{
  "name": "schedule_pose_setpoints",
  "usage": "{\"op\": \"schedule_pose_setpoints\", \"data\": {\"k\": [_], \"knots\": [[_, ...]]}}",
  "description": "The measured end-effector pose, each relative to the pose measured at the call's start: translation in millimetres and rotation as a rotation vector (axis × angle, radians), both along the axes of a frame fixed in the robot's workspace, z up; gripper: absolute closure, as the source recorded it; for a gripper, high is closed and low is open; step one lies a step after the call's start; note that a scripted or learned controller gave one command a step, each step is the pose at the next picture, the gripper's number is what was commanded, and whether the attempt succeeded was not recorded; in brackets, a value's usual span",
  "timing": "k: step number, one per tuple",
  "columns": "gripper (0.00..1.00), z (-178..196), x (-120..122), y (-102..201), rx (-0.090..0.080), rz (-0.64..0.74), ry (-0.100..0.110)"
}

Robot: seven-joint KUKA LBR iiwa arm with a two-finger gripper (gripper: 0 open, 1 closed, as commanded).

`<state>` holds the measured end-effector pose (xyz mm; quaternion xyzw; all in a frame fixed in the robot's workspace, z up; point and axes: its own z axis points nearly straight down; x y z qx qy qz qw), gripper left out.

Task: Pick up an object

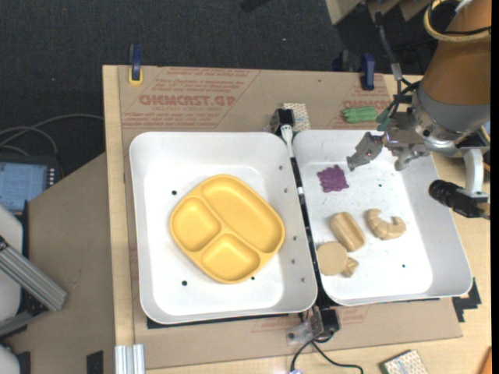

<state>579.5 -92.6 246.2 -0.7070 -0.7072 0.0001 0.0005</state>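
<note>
In the right bin [437, 275] lie a purple bunch of grapes [333, 178], a tan bread roll [346, 231], a curled tan pastry [386, 225] and a round tan cookie-like piece [335, 259]. My gripper [383, 151] hangs over the bin's far part, right of the grapes and above the pastry. Its two grey fingers are spread apart with nothing between them. The grey arm with its orange band comes in from the upper right.
The left bin [148, 209] holds a yellow three-compartment plate [226, 227]. A green object [360, 115] lies on the cardboard behind the right bin. Blue clamps [136, 65] stand at the board's back edge. A black part [456, 197] sticks in over the right bin's right rim.
</note>
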Motion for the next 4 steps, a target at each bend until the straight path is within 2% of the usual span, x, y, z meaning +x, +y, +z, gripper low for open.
{"op": "schedule_pose_setpoints", "data": {"k": [1, 2, 3, 4], "knots": [[0.0, -58, -34, -30, 0.001, -0.004, 0.007], [0.0, -164, -57, -15, 0.002, 0.0, 0.0], [1.0, -151, -56, -17, -0.002, -0.002, -0.005], [1.0, -57, -25, 66, 0.0, 0.006, -0.009]]}}
